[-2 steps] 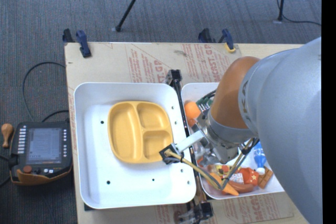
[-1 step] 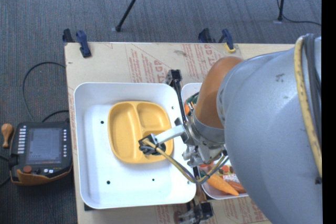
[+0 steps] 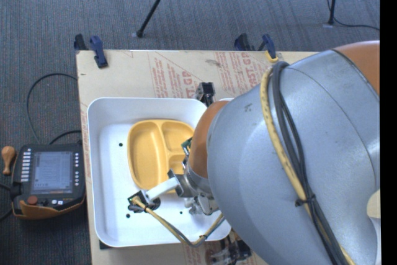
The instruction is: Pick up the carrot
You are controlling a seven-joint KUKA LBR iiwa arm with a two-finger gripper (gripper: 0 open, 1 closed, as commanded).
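My gripper [image 3: 200,202] hangs low over the left white bin [image 3: 105,133], near its front right part and just in front of a yellow divided plate [image 3: 149,152]. The big grey arm covers the gripper from above and hides most of what lies under it. A small green bit [image 3: 185,146] peeks out at the arm's edge over the plate's right side; I cannot tell what it belongs to.
The arm's bulk blocks the right bin and the bench's right half. The bench board [image 3: 155,71] lies behind the bins, with blue clamps [image 3: 97,49] at its back edge. A teach pendant [image 3: 49,180] lies on the floor to the left.
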